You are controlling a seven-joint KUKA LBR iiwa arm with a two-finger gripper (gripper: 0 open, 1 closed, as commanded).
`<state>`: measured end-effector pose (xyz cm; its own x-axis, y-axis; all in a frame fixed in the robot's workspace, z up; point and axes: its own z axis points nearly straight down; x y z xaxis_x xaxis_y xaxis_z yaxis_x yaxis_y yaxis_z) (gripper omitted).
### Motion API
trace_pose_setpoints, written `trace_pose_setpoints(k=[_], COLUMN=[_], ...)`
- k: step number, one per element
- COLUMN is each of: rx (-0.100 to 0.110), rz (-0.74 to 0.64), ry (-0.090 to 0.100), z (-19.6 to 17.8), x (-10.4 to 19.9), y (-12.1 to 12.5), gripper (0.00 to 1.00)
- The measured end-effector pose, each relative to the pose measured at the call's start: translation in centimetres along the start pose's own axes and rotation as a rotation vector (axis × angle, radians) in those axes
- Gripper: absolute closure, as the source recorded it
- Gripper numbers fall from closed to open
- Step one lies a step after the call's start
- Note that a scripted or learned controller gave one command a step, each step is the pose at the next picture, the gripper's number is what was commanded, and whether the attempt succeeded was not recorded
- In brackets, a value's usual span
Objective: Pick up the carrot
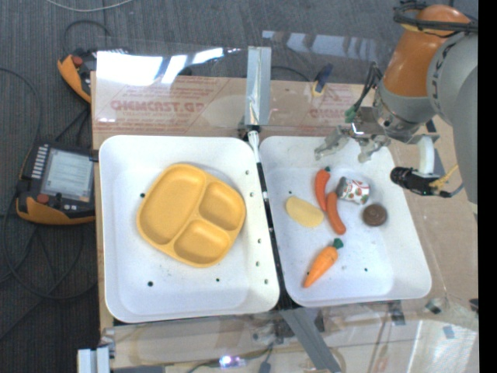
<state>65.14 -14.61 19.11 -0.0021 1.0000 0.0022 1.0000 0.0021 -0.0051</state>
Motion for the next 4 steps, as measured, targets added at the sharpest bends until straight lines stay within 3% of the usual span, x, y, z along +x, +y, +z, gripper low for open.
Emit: trace_pose_setpoints(k=[1,2,3,4], rx=[0.001,-0.02,-0.022,0.0], rz=[-0.219,-0.286,-0.284,-0.262], ry=[-0.001,-0.009,-0.008,-0.002], z=[6.7,10.2,9.4,1.1], x=[1.2,3.8,3.8,12.1], y=[-7.0,-15.5,-15.3,-16.7], gripper=[0.0,0.0,1.0,1.0])
